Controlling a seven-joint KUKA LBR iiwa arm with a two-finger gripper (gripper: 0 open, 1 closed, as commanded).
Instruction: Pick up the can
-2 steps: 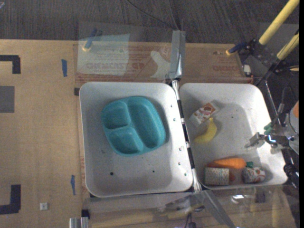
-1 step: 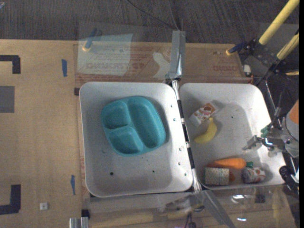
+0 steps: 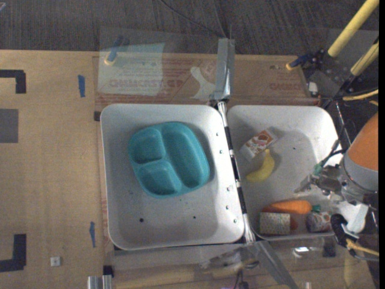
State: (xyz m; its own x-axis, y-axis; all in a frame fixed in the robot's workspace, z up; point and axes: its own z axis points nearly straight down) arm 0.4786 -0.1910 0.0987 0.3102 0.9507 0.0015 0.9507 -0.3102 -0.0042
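Note:
A small greyish can (image 3: pixel 317 221) lies in the right bin (image 3: pixel 301 122), in its near right corner, just right of an orange carrot (image 3: pixel 289 207). My gripper (image 3: pixel 320 183) reaches in from the right edge, under the arm's orange band (image 3: pixel 368 152). It hangs over the right side of that bin, a little beyond the can and the carrot. Nothing shows in its grasp.
The right bin also holds a yellow banana (image 3: pixel 263 168), a small printed carton (image 3: pixel 258 143) and a speckled block (image 3: pixel 275 223) at the near wall. A teal divided plate (image 3: pixel 169 159) lies in the left bin (image 3: pixel 114 179). Yellow tubes and cables stand at the back right.

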